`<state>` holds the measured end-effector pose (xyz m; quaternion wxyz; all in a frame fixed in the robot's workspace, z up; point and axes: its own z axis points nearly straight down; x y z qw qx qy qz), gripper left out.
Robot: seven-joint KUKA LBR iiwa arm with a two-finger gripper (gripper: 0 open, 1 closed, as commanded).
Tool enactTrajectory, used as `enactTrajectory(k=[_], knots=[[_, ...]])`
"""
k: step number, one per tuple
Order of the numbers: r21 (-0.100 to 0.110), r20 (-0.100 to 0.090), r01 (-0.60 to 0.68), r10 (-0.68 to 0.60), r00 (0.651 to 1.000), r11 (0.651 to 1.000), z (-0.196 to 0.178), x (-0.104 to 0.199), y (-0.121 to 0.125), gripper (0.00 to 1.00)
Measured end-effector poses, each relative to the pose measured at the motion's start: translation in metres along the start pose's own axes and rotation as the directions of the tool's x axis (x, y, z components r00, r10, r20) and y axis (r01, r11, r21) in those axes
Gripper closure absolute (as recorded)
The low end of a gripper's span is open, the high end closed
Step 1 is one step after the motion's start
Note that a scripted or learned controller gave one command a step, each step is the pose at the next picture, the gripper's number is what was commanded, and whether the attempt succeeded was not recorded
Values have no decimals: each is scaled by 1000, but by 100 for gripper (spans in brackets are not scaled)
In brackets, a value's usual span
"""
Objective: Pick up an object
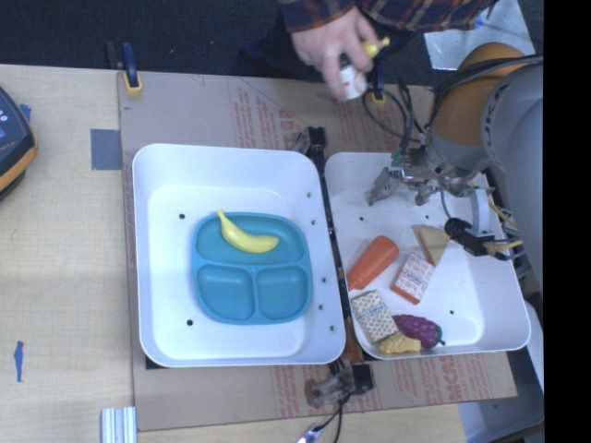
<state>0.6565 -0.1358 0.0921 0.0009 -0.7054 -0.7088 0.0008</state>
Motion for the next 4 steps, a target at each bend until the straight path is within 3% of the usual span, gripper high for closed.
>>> enactTrajectory(k=[1,2,3,4], knots=[[2,1,-1,1,1000,1000,1,37,-60,0],[3,2,-1,1,1000,1000,-10,35,-60,100],[1,0,0,0,1000,1000,-100,84,-110,100],[2,1,0,0,1000,1000,-109,86,-173,100]])
